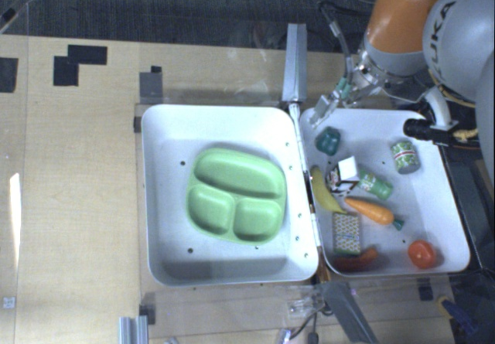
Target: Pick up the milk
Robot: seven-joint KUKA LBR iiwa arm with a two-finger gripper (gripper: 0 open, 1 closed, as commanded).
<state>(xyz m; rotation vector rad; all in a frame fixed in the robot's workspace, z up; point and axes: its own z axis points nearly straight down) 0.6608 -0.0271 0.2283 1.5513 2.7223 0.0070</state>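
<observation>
You'll find what looks like the small white milk carton [347, 168] lying tilted in the right bin, just beside the yellow banana, with the orange carrot below it.

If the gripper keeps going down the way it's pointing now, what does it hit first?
Most likely the teal cup in the right bin: the gripper points down-left, just above it. Depth is unclear from this view, so it could instead meet the bin's floor beside the cup.

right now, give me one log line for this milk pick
stage: approach | gripper: over right bin back-left corner, holding nothing | milk: in right bin, untouched | left bin: green tray
</observation>
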